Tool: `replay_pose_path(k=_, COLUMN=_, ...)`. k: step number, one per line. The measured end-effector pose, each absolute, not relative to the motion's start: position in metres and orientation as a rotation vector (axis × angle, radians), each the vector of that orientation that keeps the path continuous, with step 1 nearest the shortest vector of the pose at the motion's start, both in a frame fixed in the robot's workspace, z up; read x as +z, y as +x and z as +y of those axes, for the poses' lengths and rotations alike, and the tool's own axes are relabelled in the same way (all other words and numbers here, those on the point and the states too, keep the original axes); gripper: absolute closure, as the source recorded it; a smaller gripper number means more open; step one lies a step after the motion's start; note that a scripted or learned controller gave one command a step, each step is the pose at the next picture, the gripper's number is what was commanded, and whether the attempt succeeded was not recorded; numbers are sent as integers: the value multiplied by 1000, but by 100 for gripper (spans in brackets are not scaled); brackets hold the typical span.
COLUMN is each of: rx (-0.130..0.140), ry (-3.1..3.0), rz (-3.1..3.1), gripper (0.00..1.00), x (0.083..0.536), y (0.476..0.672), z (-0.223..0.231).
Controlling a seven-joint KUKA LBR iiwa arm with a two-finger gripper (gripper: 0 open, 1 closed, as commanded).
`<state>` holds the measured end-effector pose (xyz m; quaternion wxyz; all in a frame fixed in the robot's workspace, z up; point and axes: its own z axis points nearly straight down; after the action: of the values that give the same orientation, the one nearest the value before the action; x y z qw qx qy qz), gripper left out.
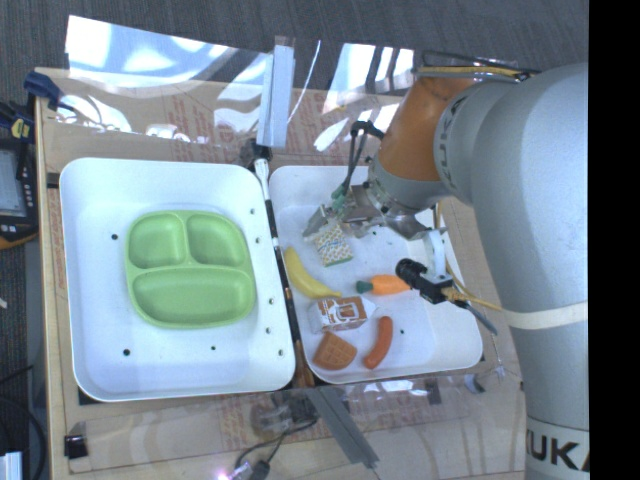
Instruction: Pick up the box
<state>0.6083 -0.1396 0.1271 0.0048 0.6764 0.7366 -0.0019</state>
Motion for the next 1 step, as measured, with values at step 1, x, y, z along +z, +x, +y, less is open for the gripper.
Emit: replay_pose_path(k=1, rx=-1, ry=1961, rz=2456, gripper=0, x=93, y=616, z=-149)
